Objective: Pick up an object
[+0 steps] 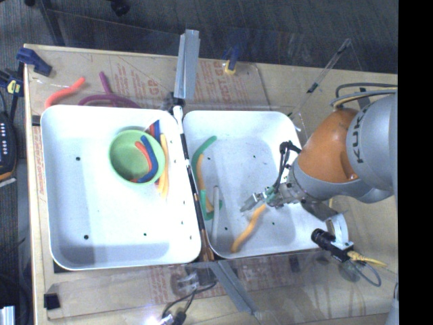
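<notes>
The robot arm [352, 158], grey with an orange band, is reaching into the right bin [233, 124], its tool [265, 200] hanging low over the bin floor; whether the tool is spread or pressed together cannot be told from this angle. An orange strip [247, 229] is lying just below the tool, its upper end right at the tool's tip, though a grip on it cannot be made out. Farther from the tool, toward the bin's left wall, a green curved strip [201, 156] and a grey stick [216, 212] are resting on the white floor. Beyond that wall, the left bin [74, 202] is holding a green bowl [130, 156] with red, blue and yellow strips draped at its rim. Both bins are sitting on a pale wooden counter [284, 80], where loose red and purple cords [101, 97] are trailing behind the left bin. Dark carpet [270, 12] is showing past the counter's far edge.
</notes>
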Robot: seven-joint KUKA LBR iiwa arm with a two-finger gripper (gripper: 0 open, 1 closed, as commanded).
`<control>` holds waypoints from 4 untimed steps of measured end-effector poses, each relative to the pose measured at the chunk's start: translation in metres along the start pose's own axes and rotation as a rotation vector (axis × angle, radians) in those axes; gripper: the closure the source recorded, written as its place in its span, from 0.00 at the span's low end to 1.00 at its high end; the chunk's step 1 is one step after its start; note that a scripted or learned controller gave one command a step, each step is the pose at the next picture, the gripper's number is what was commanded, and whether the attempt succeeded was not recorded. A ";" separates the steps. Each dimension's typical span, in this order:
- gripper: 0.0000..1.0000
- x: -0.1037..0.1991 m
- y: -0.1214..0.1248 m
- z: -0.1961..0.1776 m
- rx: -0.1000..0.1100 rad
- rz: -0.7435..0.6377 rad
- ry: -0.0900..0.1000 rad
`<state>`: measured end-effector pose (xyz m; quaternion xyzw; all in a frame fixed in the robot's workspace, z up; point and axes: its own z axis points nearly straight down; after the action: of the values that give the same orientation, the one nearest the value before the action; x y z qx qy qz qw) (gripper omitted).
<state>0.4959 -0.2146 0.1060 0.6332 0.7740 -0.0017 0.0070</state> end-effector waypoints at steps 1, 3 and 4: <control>1.00 0.000 0.000 -0.010 0.003 -0.008 -0.002; 0.00 0.022 -0.015 0.013 0.008 0.122 0.014; 1.00 0.021 -0.013 0.002 0.008 0.114 0.012</control>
<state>0.4786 -0.1963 0.1033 0.6762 0.7367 -0.0004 -0.0002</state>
